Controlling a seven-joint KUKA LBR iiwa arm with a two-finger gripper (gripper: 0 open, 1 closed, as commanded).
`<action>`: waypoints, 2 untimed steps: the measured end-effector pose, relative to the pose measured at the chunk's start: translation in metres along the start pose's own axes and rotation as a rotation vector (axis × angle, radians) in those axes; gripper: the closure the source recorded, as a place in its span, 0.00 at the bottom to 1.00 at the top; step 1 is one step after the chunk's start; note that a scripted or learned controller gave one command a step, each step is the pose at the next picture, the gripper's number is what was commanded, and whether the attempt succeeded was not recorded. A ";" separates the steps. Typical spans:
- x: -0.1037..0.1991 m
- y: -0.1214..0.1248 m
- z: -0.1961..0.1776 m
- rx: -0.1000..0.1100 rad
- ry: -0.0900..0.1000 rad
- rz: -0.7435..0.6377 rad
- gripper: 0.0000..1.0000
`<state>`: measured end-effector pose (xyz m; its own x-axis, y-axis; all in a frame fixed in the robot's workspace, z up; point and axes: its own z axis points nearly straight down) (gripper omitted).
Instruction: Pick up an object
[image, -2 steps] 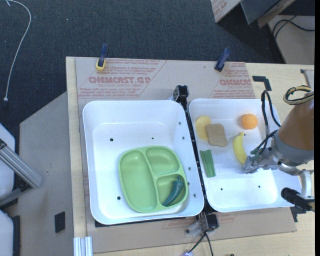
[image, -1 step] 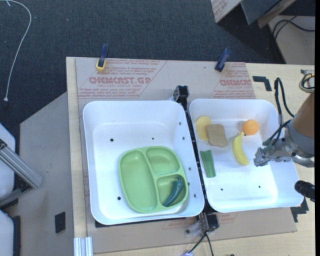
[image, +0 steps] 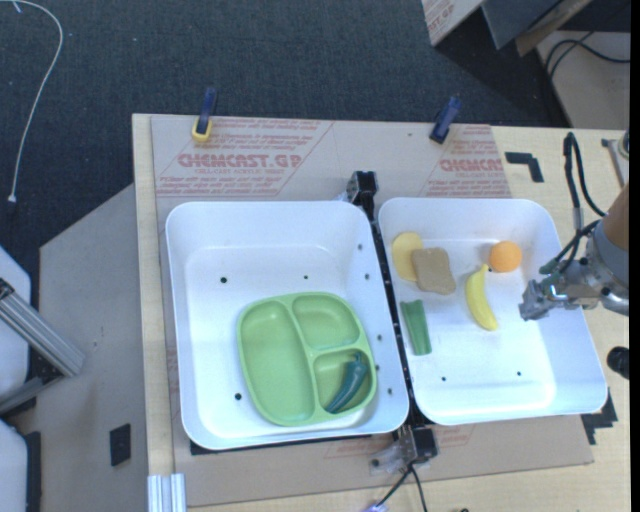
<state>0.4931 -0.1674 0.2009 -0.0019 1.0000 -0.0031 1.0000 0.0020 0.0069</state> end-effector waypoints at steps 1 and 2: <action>-0.001 0.002 -0.053 -0.001 0.000 0.000 1.00; 0.047 0.018 -0.059 0.003 0.003 -0.004 1.00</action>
<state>0.5107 -0.1197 0.2596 -0.0061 1.0000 -0.0003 1.0000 0.0061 0.0039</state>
